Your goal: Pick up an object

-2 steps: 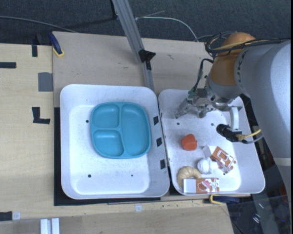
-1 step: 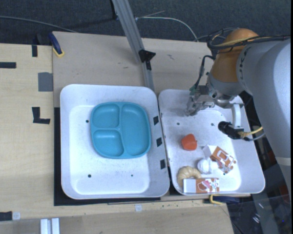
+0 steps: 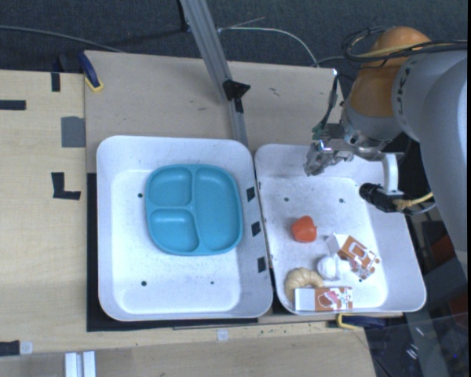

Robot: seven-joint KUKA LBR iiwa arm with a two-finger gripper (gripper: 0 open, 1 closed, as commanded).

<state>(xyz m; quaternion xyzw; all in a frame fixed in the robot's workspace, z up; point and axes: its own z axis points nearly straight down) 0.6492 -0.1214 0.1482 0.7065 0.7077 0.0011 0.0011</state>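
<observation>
The gripper [image 3: 322,160] hangs over the upper edge of the right bin [image 3: 279,210], nothing in it that I can see. The tomato [image 3: 303,229] lies mid-bin below it. Seems an approach; next, descend onto it.

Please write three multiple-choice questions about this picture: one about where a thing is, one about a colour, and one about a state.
1. Where does the divided plate lie?
A. in the left bin
B. in the right bin
C. on the bare bench

2. What colour is the small round thing near the middle of the right bin?
A. green
B. red-orange
C. black

3. How does the gripper stand?
A. pressed on the plate
B. over the far edge of the right bin, nothing between its fingers
C. down among the packets

Answers: 1 A, the plate sits in the left bin. 2 B, it is plainly red-orange. 3 B, it is apart from the packets at the near end.
</observation>
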